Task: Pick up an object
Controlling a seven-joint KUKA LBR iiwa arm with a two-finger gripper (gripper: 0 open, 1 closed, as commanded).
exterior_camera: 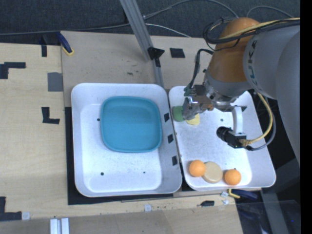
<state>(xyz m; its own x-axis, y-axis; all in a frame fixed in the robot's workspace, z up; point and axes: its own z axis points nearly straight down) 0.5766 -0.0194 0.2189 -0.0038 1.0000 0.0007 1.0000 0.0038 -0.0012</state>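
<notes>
Camera view: the arm [253,48] reaches in from the right, grey with an orange band [234,48] above the wrist; the gripper [191,112] sits low over the upper left corner of the right bin [258,179], close to the wall shared with the left bin [83,179]; whether it is wide, narrow or holding anything cannot be told from this slant, since the wrist body covers that part. A green object [178,114] lies just at the left of the gripper, against the bin's left wall; a pale yellow object [194,121] shows just beneath the gripper, touching or nearly touching the green one; contact between gripper and either object cannot be judged. Along the near edge of the right bin, three items lie in a row: an orange ball [196,168], a beige round piece [212,172] touching it, and a second orange ball [232,177] just beside that; all three are well apart from the gripper. The left bin holds a blue square plate [130,124], lying flat toward its upper middle. A black cable fitting [230,136] hangs over the middle of the right bin.
</notes>
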